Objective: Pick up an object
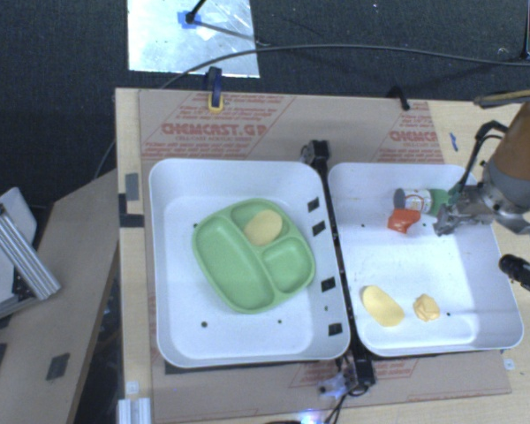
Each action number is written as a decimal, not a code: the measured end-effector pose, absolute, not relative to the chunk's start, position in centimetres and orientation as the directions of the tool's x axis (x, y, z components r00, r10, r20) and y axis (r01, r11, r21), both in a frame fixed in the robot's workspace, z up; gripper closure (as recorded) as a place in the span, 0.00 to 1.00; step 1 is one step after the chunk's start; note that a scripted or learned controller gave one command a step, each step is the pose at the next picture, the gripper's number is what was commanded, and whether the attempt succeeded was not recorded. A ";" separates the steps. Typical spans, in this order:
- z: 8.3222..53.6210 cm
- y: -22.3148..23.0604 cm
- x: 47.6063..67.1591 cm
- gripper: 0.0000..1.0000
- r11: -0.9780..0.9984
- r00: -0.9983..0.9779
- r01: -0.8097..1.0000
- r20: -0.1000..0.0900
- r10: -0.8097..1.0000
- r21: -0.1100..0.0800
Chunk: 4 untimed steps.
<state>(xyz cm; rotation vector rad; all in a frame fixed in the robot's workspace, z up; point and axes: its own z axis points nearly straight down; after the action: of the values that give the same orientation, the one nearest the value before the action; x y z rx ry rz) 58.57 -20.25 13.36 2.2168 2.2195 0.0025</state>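
Reaching into the right bin (499,325), gripper (445,222) hanging just beside the orange block (403,222) and green can (427,201). Finger spread too blurry to tell. Probably needing to drop lower next.

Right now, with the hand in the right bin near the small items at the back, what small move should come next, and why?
Probably a short shift toward the left of the view and down. The hand sits at the back of the right bin, just right of the orange piece and the green-and-white item, with nothing seen held. Those are the closest things, so I would centre over the orange piece before closing.
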 end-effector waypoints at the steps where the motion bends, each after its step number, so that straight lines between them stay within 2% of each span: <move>1: 17.7 -20.4 58.6 1.00 0.004 -0.004 1.000 -0.002 1.000 0.005; 2: 20.2 -20.4 58.7 1.00 0.004 -0.004 1.000 -0.001 1.000 0.003; 3: 21.4 -15.1 58.6 1.00 0.009 -0.009 1.000 0.001 1.000 0.003; 4: 20.6 -9.5 57.6 1.00 0.010 -0.010 1.000 0.002 1.000 0.000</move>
<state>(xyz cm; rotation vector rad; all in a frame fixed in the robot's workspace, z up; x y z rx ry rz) 57.64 -9.53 20.55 2.2120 2.2335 0.0024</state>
